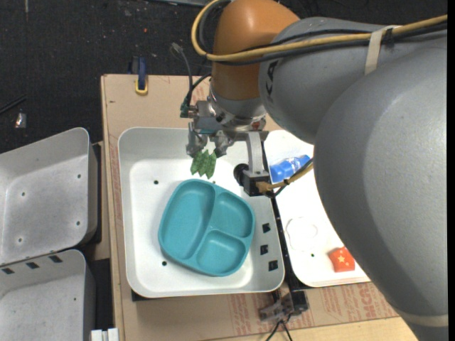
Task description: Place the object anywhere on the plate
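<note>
A teal plate (206, 227) with three compartments lies in the left white bin (142, 190). Just above the plate's far edge hangs a small green leafy object (203, 163), pinched between the fingers of my gripper (207, 150). The gripper is shut on it and hovers over the bin's back part, with the grey arm and its orange band above it. The object's lower tip ends a little short of the plate's rim.
The right bin (313, 261) holds a blue-and-white object (288, 168) and a small orange-red block (343, 259). The bulky arm covers most of the right side. A grey lid-like tray (43, 190) sits at the far left, off the bench.
</note>
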`<state>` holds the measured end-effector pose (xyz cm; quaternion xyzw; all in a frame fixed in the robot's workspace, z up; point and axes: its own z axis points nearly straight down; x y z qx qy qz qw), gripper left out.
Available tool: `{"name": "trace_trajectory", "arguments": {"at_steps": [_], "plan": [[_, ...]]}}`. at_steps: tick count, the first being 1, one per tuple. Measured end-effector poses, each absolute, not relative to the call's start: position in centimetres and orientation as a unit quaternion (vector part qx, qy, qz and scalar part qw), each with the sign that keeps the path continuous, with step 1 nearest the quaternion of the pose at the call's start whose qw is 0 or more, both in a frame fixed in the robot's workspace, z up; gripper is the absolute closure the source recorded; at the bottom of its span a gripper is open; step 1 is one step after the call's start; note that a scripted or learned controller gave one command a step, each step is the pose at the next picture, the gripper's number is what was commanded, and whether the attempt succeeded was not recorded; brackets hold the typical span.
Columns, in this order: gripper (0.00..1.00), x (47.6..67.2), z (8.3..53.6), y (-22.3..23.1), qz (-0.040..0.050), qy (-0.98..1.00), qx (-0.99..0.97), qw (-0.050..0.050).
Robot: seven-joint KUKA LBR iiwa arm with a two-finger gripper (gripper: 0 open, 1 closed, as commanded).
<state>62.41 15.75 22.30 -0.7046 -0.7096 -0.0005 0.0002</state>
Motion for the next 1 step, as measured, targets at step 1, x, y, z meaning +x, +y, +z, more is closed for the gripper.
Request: {"name": "trace_trajectory", "arguments": {"at_steps": [1], "plan": [[0.00, 62.46, 22.34, 15.47, -0.0001, -0.708, -0.706, 0.000]]}}
